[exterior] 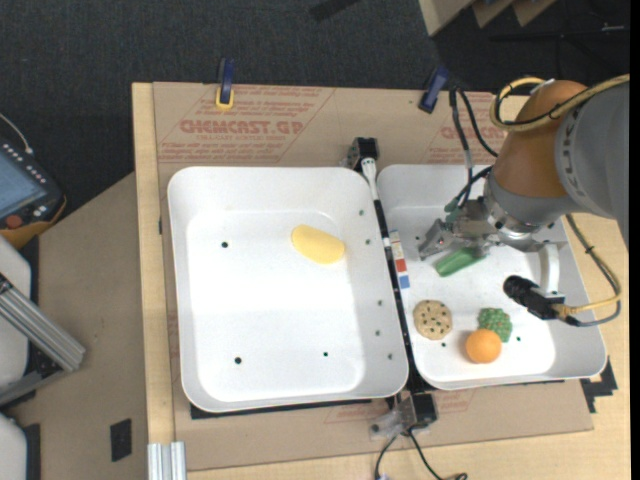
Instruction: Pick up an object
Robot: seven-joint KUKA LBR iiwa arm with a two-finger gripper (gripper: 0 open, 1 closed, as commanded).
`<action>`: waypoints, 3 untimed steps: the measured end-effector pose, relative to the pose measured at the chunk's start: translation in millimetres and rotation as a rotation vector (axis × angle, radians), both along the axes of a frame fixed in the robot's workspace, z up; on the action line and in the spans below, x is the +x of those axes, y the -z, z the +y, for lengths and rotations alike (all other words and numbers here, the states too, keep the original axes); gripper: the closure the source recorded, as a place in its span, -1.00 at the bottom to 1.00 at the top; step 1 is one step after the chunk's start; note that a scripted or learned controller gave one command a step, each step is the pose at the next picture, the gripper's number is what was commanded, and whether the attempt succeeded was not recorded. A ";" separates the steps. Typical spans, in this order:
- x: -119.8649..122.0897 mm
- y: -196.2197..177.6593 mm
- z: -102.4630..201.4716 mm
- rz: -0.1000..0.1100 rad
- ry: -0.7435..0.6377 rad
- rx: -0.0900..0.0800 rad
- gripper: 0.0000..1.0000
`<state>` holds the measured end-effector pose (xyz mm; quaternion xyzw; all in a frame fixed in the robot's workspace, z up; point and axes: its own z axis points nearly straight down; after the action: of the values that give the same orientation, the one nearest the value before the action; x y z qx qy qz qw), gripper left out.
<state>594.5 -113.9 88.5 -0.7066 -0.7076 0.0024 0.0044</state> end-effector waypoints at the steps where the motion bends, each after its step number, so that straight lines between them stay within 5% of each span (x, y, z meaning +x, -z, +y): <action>1: 12.7 1.7 7.7 -0.015 0.000 -0.006 -1.00; 2: 14.1 -10.7 6.4 -0.022 0.002 -0.008 1.00; 3: -24.9 -102.0 76.3 -0.017 -0.006 0.000 1.00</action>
<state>569.7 -37.5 190.5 -0.7045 -0.7096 -0.0034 -0.0017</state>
